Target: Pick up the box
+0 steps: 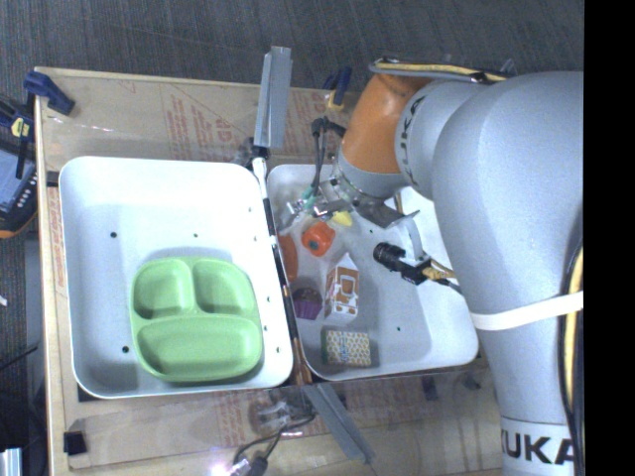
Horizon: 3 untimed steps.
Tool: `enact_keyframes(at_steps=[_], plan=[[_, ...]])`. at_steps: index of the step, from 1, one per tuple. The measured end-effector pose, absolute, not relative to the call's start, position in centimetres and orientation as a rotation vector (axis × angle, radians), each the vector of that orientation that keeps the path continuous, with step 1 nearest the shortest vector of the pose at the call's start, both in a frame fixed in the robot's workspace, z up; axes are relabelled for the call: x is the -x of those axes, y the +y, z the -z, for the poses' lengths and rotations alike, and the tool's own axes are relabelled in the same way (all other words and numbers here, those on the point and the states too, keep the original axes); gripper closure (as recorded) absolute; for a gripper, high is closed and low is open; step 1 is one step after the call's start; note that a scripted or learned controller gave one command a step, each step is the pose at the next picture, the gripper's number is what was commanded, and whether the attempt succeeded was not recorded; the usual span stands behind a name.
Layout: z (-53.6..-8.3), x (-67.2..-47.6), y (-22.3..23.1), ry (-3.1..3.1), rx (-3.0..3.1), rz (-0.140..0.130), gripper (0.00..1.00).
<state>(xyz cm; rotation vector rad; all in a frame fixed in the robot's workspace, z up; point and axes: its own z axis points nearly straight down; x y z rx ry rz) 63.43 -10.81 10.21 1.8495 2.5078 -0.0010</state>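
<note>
The box (343, 291) lay in the crowded right bin (448, 340) near the divider, hemmed by a purple cup (307, 302), an orange toy (318, 240) and a patterned packet (348, 347), while the gripper (322, 204) hung over the bin's far corner, its opening impossible to judge.

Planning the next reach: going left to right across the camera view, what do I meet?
Left bin → green tray → purple item → box → arm.
</note>
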Motion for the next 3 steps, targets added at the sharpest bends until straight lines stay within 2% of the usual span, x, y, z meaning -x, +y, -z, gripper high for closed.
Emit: enact_keyframes(at_steps=[1,2,3], plan=[[-11.1,-63.4,-10.5,2.517,-1.847,-0.004,1.00],[-11.1,-63.4,-10.6,2.517,-1.846,-0.003,0.00],[-17.1,-60.2,-16.6,2.622,-1.729,0.001,0.00]])
